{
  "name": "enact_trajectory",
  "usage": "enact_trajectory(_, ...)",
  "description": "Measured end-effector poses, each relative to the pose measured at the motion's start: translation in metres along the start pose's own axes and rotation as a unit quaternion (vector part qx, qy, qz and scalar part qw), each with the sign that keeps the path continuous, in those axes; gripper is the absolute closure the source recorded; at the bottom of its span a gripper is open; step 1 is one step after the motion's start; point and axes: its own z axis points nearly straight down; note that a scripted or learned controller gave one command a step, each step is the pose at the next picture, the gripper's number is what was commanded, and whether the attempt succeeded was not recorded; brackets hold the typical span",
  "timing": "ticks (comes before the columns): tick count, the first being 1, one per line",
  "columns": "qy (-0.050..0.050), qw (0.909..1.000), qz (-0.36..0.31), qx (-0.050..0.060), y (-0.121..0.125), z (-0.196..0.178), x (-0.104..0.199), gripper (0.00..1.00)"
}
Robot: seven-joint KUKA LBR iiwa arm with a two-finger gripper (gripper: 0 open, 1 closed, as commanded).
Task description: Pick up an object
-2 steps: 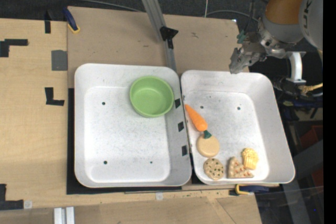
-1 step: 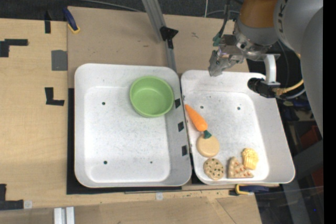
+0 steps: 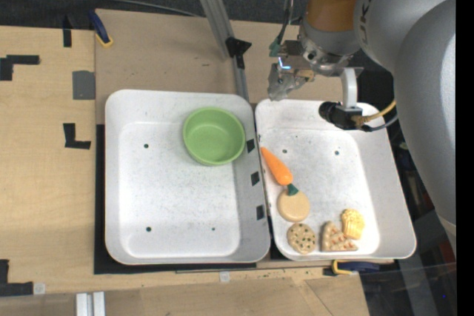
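While your two-finger gripper [image 3: 280, 89] hangs over far-left corner of right white bin [image 3: 385, 181], you cannot tell its state. Orange plastic carrot [image 3: 277, 166] lies below it by bin's left wall. Nearer front: round tan biscuit [image 3: 294, 207], dotted cookie [image 3: 301, 237], waffle piece [image 3: 334, 237], yellow corn [image 3: 352, 223]. Green round bowl [image 3: 213, 135] sits left of that bin, in left white bin [image 3: 133, 181].

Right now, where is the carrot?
The carrot lies in the right bin, along its left wall, pointing slantwise. Just below it sits a round tan cookie, and the green bowl is across in the left bin.
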Motion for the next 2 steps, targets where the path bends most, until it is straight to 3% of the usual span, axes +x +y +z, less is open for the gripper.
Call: enact_trajectory(2, 0.000, 1.0000, 0.000, 0.001, 0.006, 0.025, 0.110, 1.00)
